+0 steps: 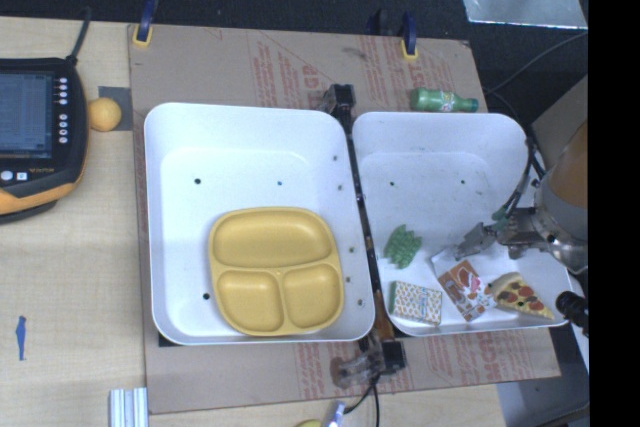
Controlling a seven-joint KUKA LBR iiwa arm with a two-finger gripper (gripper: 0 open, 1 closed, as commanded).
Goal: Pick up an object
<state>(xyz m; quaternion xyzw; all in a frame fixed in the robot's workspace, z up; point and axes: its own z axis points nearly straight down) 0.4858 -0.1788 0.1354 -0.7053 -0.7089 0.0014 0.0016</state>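
Camera view: jaws hover just above the snack packet.

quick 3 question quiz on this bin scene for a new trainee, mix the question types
1. True or false: the yellow divided tray lies in the left bin.
2. Which sits nearest the gripper? A) pizza slice toy B) green bottle C) orange ball
3. Fill in: the green bottle lies ____ the bins, on the cardboard.

Key: 1 true; 2 A; 3 outside. The right bin also holds a green leafy toy and two flat packets.
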